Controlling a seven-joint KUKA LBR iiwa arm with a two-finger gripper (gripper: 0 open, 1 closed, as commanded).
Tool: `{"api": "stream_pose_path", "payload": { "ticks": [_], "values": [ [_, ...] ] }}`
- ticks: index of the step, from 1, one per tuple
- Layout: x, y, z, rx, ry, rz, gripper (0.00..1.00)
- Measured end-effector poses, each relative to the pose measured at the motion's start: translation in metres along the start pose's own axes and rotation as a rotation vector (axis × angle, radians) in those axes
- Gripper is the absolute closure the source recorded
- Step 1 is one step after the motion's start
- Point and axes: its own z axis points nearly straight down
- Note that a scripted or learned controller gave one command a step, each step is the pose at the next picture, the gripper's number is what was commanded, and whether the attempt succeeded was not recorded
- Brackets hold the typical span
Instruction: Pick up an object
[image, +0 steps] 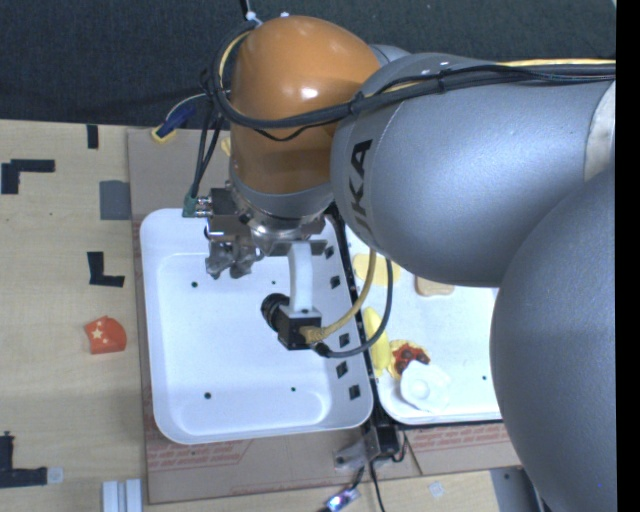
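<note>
Camera view: gripper hangs over the left bin, toward the 11 o'clock part of its floor. Can't tell how wide it stands from this angle, and nothing can be made out in its grasp.

Things to pick lie in the right bin, approx 4 o'clock from the gripper. These are a white lump, a red-brown piece touching it at 11 o'clock, a pale yellow piece by the bin's near wall, and a tan piece further up.

An orange-red piece sits on the bench at approx 8 o'clock from the gripper, outside the bins, near black marks.

The arm covers much of the right bin, and the two bins' touching walls stand btwn gripper and those items.
</note>
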Motion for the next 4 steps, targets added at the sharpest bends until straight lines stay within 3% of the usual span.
{"api": "stream_pose_path", "payload": {
  "ticks": [1, 2, 3, 4],
  "values": [
    [-0.002, 0.072, -0.065, -0.012, 0.004, 0.002, 1.00],
    [-0.002, 0.117, -0.128, -0.012, 0.004, 0.002, 1.00],
    [-0.003, 0.142, -0.219, -0.015, 0.005, 0.002, 1.00],
    [-0.001, 0.048, -0.146, 0.006, 0.001, -0.001, 1.00]
  ]
}}
